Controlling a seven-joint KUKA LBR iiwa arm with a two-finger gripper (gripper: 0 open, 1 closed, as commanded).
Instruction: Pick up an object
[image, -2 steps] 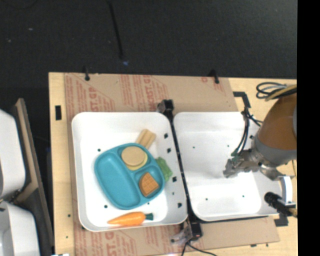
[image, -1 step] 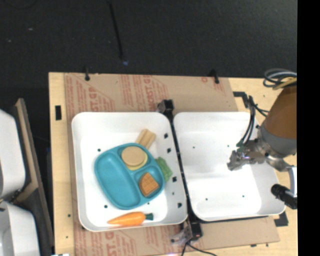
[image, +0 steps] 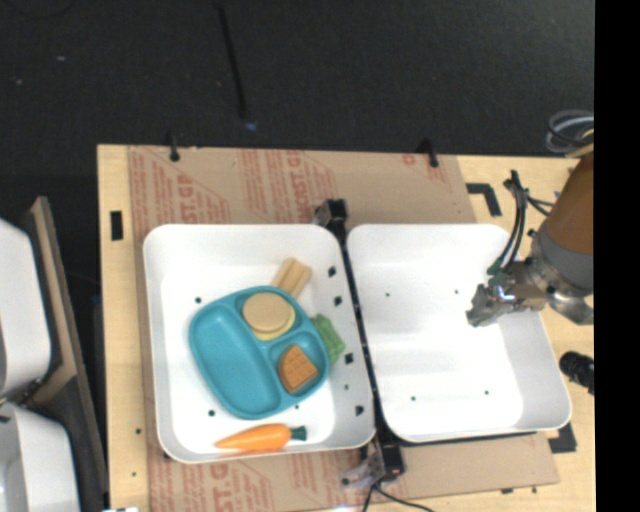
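The left bin (image: 170, 300) holds a blue sectioned tray (image: 235, 365) with a round tan biscuit (image: 269, 313) and a brown waffle piece (image: 298, 369) on it. A tan wooden block (image: 292, 275) pokes out behind the tray, and a green piece (image: 328, 337) lies at the tray's right edge. An orange carrot (image: 258, 437) rests along the bin's front wall. My gripper (image: 484, 306) hangs over the right side of the right bin (image: 430, 400), far from all these objects, with nothing seen between its fingers.
A black clamp (image: 330, 212) and a black divider strip join the two bins in the middle. Cables (image: 520, 215) run along the arm at the right. Brown cardboard (image: 250, 185) covers the bench behind the bins.
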